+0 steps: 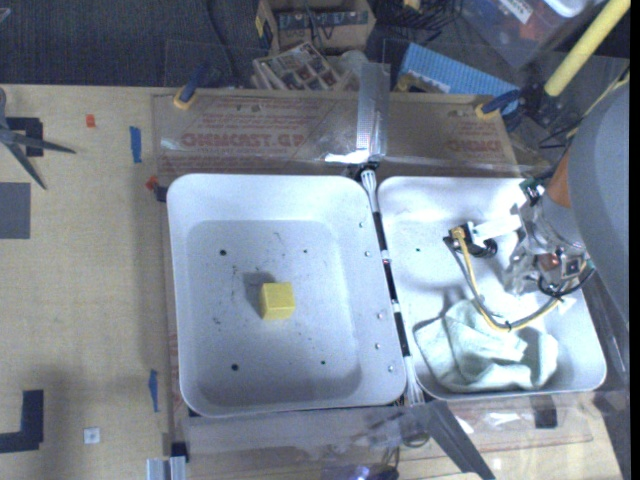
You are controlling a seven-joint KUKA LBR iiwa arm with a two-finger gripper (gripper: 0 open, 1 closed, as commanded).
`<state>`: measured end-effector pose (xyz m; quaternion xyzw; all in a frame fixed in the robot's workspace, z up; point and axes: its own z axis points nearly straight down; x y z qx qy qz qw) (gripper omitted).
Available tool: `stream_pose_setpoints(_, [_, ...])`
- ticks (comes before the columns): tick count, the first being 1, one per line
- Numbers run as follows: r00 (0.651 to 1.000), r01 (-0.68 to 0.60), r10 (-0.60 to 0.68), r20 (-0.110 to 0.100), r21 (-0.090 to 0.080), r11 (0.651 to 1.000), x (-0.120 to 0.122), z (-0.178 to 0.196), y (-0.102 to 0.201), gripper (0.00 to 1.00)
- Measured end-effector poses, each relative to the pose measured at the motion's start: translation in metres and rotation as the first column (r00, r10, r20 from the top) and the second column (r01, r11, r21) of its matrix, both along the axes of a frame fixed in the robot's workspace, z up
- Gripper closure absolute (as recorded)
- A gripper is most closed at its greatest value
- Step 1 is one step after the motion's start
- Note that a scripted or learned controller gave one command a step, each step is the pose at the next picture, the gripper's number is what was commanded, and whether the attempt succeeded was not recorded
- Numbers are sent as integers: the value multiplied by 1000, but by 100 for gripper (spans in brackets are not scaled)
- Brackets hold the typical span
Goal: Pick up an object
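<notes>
Plastic, smooth and white, makes up both shallow bins, each a rounded-corner square with a flat, slightly scuffed floor. In the left bin a small yellow block sits alone near the middle of the floor, a squarish foam-like cube with soft edges and a short grey shadow on its left. A few dark specks dot the floor around it.

The right bin holds a crumpled pale cloth, limp and folded into uneven ridges, bunched against the near wall. A thin yellow cable curves down from the tool and across the top of the cloth.

The grey arm comes in from the right, broad and matte. Its gripper hangs over the right bin, above the cloth, a cluster of white housing, metal parts and dark wires. I cannot tell from here how it is set, and nothing is visibly held in it. The yellow block lies well apart from it, across the divide between the bins.

Behind the bins, creased clear sheeting covers printed cardboard on the light wooden bench.
</notes>
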<state>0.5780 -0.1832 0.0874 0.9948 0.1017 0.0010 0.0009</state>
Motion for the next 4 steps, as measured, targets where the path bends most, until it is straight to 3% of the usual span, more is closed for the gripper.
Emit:
stream_pose_setpoints(1, [956, -295, 295, -5, 5, 956, -32, 27, -29, 100])
stream_pose_setpoints(2, [1000, 4, -4, 2, -1, 1000, -74, 1, 17, 100])
stream_pose_setpoints(3, [1000, 4, -4, 1, 0, 1000, -74, 0, 17, 0])
stream_pose_setpoints(4, [997, -76, 76, 3, -1, 997, -18, 0, 29, 0])
